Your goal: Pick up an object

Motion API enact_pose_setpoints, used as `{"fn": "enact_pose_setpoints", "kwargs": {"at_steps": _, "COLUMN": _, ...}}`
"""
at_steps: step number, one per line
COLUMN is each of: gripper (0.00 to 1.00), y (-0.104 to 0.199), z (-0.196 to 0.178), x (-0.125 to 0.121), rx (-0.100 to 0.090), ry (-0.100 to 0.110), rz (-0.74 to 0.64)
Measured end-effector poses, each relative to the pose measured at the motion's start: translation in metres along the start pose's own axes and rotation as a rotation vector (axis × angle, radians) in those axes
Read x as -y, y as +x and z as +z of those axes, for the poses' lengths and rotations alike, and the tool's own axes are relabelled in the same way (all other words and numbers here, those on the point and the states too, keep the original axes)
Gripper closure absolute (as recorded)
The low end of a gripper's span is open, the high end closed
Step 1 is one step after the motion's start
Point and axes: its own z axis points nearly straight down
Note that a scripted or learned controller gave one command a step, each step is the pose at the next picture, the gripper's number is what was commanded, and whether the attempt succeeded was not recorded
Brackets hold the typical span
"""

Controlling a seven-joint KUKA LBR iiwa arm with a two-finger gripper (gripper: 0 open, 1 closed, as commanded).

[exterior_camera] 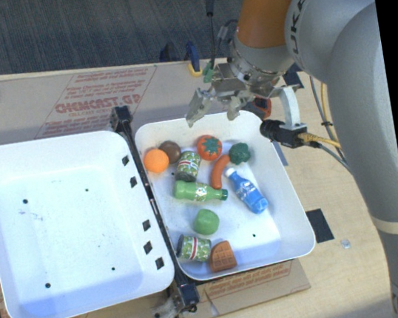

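My gripper (215, 111) hangs open above the far edge of the right bin (291, 211), with nothing between its fingers. Below it in that bin lie a red tomato (209, 146), an orange ball (156, 160), a brown ball (171, 150), a dark green broccoli piece (239, 153), a red-orange chili (219, 170), a blue bottle (247, 190), a green bottle (199, 192), a green can (187, 166), a green ball (206, 221), another can (193, 248) and a brown waffle-like piece (222, 256).
The left bin (60, 229) lies beside the right one, joined by a black clamp strip (146, 200). Both rest on a cardboard sheet (99, 95). The grey arm (340, 57) fills the right side.
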Motion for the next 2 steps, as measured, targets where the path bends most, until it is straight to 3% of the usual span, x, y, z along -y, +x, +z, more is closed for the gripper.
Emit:
{"fn": "enact_pose_setpoints", "kwargs": {"at_steps": 1, "gripper": 0.0, "y": -0.064, "z": 0.064, "x": -0.001, "rx": 0.001, "ry": 0.002, "rz": 0.0}}
{"fn": "enact_pose_setpoints", "kwargs": {"at_steps": 2, "gripper": 0.0, "y": -0.078, "z": 0.169, "x": 0.031, "rx": 0.0, "ry": 0.001, "rz": -0.001}}
